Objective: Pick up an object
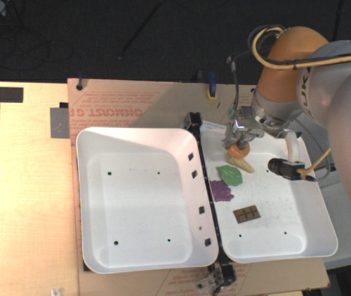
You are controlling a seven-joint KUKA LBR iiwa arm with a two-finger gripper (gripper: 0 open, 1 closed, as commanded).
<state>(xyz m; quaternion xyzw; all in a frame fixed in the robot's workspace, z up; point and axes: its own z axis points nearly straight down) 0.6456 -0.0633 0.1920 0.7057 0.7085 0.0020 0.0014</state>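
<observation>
Orange lump (240,148) sits in the right bin (286,233), at about 11 o'clock from the middle of that bin, not far from the wall next to the other bin. It is small and round, orange with a bit of red. The gripper (239,133) is right above it, at its 12 o'clock, and the two look like they touch. The gripper is shiny and grey, and I cannot tell if it is wide or narrow, or if it has a hold on the lump. The arm (289,66) comes in from 2 o'clock, big and grey with a fat orange part above the wrist.

Just below the lump, at its 6 o'clock, lies a pale orange carrot shape (243,164), set at a slant. It is so close to the lump that I cannot tell if they touch. At 7 o'clock from the carrot shape is a green thing (231,175), just beside it. At 7 o'clock from the green thing is a purple bunch (220,191), very close to it and near the bin's 9 o'clock wall. A brown bar (247,214) with little squares lies flat on the bin floor, apart from the others, at 5 o'clock from the purple bunch.

The left bin (138,214) stands at 9 o'clock from the right bin, side by side with it. Both bins rest on a brown card sheet (132,106) with red letters, and that lies on the pale wooden bench (21,196)
</observation>
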